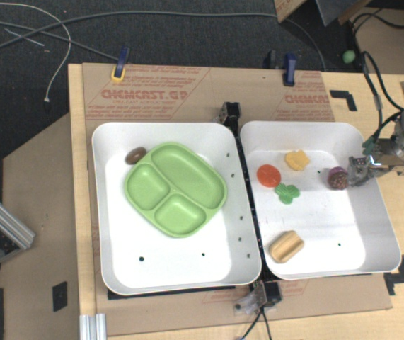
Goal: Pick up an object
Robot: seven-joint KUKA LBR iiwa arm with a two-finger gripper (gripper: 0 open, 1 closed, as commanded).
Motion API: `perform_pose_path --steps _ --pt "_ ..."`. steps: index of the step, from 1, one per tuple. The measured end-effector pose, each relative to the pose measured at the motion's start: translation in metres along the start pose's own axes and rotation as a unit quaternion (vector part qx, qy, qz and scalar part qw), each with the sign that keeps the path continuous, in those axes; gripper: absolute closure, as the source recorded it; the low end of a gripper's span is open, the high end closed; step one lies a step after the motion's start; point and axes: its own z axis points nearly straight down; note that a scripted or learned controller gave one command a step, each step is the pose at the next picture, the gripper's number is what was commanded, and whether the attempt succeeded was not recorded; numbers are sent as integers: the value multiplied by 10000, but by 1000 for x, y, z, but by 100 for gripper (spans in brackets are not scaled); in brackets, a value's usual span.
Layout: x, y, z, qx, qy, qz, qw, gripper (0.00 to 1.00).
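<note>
Where the arm reaches in over the right edge of the worktop point(159, 94), its tool point(359, 167) sits low at the right side of the right bin point(371, 246), just beside a small dark purple object point(338, 178) that lies near that bin's right wall. The tool's tip appears to touch or nearly touch the purple object, but the view is too small and blurred to tell whether the tool is wide, narrow, or closed on anything.

Other pieces lie in the right bin. A yellow piece point(297, 160) rests toward the far edge, near the middle. An orange-red round piece point(269, 175) sits close to the bin's left wall, and a small green piece point(286, 193) lies just beside it, toward the near edge. A tan, bread-like piece point(286, 246) lies apart from these, toward the near left corner of the bin.

The left bin point(117, 261) holds a green divided plate point(175, 189) with three compartments, set at a tilt toward the bin's far half. A small brown object point(136, 155) lies just beside the plate's far left rim, on the bin floor.

Two blue clamps point(121, 62) grip the far edge of the cardboard-covered worktop.
</note>
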Motion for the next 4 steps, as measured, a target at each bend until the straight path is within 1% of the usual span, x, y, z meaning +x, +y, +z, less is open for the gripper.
perform_pose_path --steps 1,2,3,4 --pt "1 3 43 -2 1 -3 10000 0" --pt "-2 7 105 4 4 -2 10000 0" --pt "-3 9 90 -36 -8 -2 10000 100" --pt "-13 6 34 -65 -29 1 10000 100"
